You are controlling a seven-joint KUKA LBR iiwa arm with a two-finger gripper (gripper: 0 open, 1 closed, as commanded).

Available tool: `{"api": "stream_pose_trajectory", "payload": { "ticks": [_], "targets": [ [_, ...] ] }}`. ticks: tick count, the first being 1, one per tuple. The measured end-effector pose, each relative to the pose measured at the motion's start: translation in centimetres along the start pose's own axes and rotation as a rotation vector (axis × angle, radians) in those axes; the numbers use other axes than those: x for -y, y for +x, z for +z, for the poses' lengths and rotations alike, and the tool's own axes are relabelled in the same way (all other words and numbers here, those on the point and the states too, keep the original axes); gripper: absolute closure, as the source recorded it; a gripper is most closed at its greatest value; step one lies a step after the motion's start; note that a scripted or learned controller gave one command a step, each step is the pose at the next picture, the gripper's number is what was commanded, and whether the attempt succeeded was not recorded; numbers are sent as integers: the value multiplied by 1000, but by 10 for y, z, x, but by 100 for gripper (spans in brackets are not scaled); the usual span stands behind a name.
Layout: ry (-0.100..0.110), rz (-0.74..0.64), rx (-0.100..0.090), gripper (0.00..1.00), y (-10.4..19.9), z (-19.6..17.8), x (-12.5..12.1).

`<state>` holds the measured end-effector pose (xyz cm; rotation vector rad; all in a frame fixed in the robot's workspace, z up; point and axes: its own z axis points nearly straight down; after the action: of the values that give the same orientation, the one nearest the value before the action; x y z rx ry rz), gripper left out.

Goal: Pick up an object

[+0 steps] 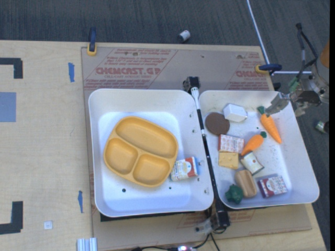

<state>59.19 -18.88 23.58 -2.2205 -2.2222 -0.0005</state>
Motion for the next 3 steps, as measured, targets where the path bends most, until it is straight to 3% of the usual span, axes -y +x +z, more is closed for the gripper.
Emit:
{"api": "stream_pose_trajectory", "payload": {
  "ticks": [1, 2, 3],
  "targets": [
    [1, 1, 0, 0, 4, 108, 47],
    [-3, 1, 0, 0, 36, 150, 88],
    [-11, 2, 4, 100, 35, 138, 86]
  ]
}}
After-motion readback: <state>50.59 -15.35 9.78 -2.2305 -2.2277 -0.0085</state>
